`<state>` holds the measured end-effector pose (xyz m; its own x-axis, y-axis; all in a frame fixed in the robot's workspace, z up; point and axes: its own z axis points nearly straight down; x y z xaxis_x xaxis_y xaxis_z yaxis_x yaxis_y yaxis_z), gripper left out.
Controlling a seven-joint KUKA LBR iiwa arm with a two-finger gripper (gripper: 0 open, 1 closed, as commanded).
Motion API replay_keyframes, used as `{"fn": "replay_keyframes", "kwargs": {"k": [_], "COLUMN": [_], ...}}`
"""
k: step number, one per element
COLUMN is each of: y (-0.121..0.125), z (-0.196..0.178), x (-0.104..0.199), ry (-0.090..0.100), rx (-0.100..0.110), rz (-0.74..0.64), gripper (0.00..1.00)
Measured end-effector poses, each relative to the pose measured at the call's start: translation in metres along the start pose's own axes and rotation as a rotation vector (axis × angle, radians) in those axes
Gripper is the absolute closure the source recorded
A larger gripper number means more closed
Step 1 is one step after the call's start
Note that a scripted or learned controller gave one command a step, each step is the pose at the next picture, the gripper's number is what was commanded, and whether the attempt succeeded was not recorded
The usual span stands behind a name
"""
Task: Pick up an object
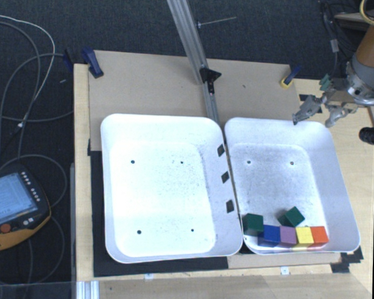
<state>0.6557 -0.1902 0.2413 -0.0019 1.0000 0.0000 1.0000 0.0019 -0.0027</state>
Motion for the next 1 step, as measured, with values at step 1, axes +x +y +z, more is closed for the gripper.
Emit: {"fn": "replay_keyframes", "kwargs": {"k": [1], "y": [-0.0153], "z": [0.0667], "x": [0.0820], "ry": [0.006], "rx": [0.006], "rz": [-0.005], "gripper": [0.00]}}
